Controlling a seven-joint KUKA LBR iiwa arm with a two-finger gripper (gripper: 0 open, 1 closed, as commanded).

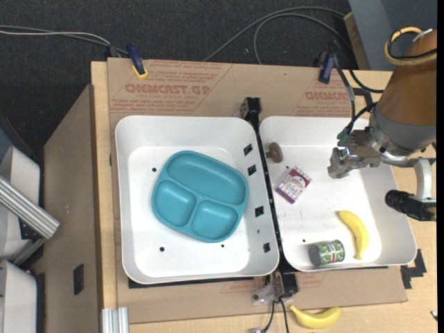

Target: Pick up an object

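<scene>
The right bin point(388, 186) holds a yellow banana point(354, 232) near its front right, a green can point(327, 252) lying on its side at the front, a small maroon and white packet point(293, 184) near its left side, and a small brown lump point(275, 152) by the divider. My gripper point(341, 162) hangs over the right bin's back right part, above and to the right of the packet, apart from every object. Nothing shows between it and the bin floor.
A teal divided plate point(199, 195) lies in the left bin point(132, 186). A black divider point(262, 186) runs between the bins. Another banana point(316, 316) lies on the bench edge in front. Cables and clamps sit along the back.
</scene>
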